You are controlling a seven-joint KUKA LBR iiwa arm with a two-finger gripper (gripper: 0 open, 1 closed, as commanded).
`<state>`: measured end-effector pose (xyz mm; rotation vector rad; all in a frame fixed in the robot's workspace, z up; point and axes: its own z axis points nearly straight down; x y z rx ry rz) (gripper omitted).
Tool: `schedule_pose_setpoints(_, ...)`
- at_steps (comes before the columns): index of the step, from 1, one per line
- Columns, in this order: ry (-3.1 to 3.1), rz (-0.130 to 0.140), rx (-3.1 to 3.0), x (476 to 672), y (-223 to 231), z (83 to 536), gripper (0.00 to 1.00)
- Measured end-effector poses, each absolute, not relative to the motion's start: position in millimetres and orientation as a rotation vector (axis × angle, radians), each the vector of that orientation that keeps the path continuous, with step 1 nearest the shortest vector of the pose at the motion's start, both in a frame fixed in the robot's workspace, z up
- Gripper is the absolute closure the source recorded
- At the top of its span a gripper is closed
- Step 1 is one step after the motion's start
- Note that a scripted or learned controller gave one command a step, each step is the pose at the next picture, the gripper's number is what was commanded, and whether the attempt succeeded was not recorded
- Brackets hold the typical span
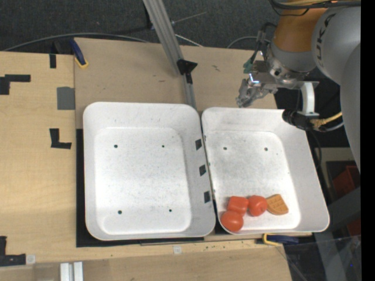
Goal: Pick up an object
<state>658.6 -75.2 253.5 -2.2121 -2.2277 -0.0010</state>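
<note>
gripper point(249, 93) hangs over the bench point(129, 69) just behind the far rim of the right bin point(304, 157), near that bin's far-left corner, tip slanted down and to the left; nothing visibly held, and can't tell from this angle whether it's open or closed

arm point(343, 45) comes in from the right, orange band at the top of view

pick targets are all at the opposite end of the right bin, bunched against the near wall, well apart from the gripper:
- three red lumps point(237, 204) in a tight cluster, touching each other; one sits nearest the near-left corner
- orange-tan piece point(277, 204) just right of them, touching or almost touching the right-hand red one

stretch of bin floor between gripper and cluster is bare white with dark speckling

surroundings:
- left bin point(140, 168) butts against the right bin; three black clips point(202, 170) sit along the seam
- metal rail point(161, 22) runs at a slant from the top edge down to the far end of that seam, black bracket point(186, 67) on it; it's left of the gripper, near but apart
- blue-handled clamp point(78, 52) at the bench's far-left edge
- black tape marks point(57, 138) and a grey patch point(65, 97) on the panel left of the bins
</note>
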Motion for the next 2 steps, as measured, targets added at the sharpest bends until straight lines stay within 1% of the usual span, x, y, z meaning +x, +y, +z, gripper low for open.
schedule_pose_setpoints(1,-2.226,0.002,-2.212,655.3,-21,239,1.0)
schedule_pose_setpoints(2,-2.226,0.003,-2.212,657.7,31,225,1.0)
